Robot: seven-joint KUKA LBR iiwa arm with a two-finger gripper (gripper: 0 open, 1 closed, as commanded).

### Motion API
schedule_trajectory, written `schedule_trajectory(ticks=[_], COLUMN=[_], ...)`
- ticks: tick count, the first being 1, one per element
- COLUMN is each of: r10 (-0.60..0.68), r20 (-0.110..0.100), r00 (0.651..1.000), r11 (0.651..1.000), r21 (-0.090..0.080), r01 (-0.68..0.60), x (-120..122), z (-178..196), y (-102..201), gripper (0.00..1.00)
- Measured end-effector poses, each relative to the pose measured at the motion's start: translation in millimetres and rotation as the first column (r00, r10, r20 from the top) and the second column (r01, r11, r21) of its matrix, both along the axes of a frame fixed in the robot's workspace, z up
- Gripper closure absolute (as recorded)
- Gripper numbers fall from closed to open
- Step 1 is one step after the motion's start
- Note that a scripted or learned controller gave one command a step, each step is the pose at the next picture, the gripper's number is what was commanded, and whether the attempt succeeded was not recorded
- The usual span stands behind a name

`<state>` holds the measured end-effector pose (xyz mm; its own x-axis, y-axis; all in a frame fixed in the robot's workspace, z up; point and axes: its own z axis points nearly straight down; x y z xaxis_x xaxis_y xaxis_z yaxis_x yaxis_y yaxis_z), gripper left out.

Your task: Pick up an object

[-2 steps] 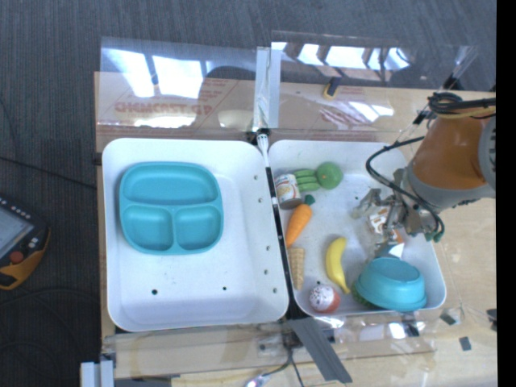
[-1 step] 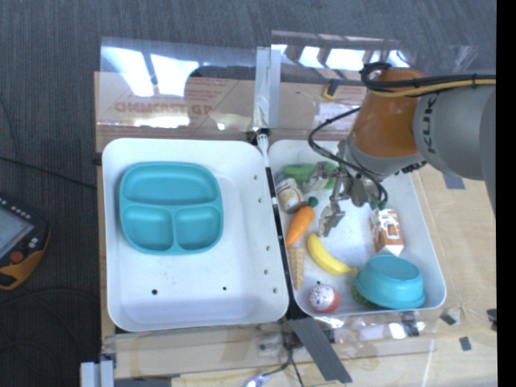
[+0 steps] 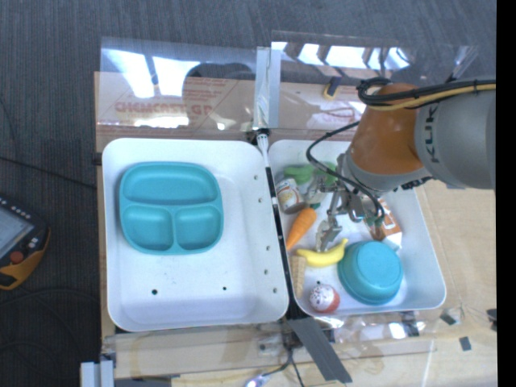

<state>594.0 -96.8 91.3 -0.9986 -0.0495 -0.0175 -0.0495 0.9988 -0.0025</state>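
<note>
The right bin (image 3: 427, 252) holds a jumble of small things. An orange carrot (image 3: 299, 226) lies at its left side, a yellow banana (image 3: 322, 255) below it, and a teal bowl (image 3: 370, 272) at the front right. A small tin can (image 3: 286, 193) and a green item (image 3: 301, 172) sit near the back left. A white and red ball (image 3: 324, 297) rests at the front. My gripper (image 3: 332, 226) hangs over the bin's middle, just above the banana and right of the carrot. Its fingers point down with a small gap, and nothing shows between them.
The left bin (image 3: 242, 289) carries a teal divided tray (image 3: 171, 206). An orange and white packet (image 3: 387, 224) lies right of the gripper. Clear plastic walls (image 3: 266, 87) stand behind both bins. A black and orange device (image 3: 16, 244) sits on the floor at far left.
</note>
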Motion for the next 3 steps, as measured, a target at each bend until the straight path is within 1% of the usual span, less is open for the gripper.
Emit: schedule_trajectory(ticks=[1, 2, 3], r10=[-0.019, -0.053, -0.236], r20=[0.003, -0.007, 0.003], r00=[1.000, 0.999, 0.972], r11=[1.000, 0.999, 0.972], r21=[0.000, 0.003, 0.005], r01=[0.019, 0.053, 0.236], x=[-13.6, -9.2, -23.7], z=[0.4, -0.6, 0.2], y=[2.2, 1.4, -0.8], gripper=[0.00, 0.00, 0.00])
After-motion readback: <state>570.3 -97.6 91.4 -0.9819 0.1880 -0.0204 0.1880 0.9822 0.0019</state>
